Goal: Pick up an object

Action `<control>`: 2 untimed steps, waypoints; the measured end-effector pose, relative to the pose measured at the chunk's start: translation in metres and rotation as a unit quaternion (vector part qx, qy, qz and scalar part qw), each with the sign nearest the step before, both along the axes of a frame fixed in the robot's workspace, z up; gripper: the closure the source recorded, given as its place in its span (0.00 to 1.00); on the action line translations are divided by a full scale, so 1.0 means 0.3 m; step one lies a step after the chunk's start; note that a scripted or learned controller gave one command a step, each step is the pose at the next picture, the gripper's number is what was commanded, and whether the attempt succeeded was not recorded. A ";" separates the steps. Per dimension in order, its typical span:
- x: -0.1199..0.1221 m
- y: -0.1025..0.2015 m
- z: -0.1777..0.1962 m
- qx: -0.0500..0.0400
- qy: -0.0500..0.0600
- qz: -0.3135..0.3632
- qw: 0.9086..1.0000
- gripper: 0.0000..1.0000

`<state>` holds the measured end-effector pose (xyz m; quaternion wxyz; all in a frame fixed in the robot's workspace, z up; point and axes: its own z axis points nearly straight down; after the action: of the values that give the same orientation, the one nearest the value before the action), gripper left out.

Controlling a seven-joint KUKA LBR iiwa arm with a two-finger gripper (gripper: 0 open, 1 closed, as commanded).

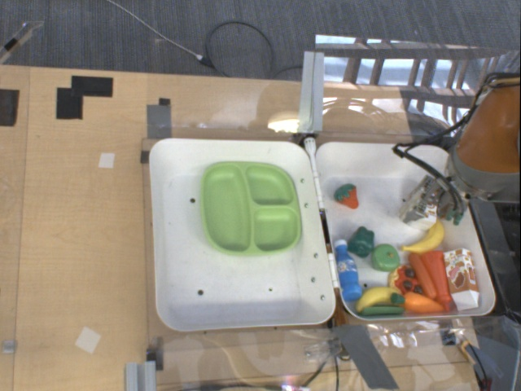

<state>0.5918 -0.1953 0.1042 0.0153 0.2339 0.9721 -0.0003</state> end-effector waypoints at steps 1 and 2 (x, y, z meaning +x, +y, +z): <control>0.213 0.042 -0.053 0.005 0.008 -0.130 0.991 1.00; 0.211 0.041 -0.054 0.006 0.009 -0.130 0.991 0.00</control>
<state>0.6551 -0.1830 0.0879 0.0048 0.3585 0.9335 0.0010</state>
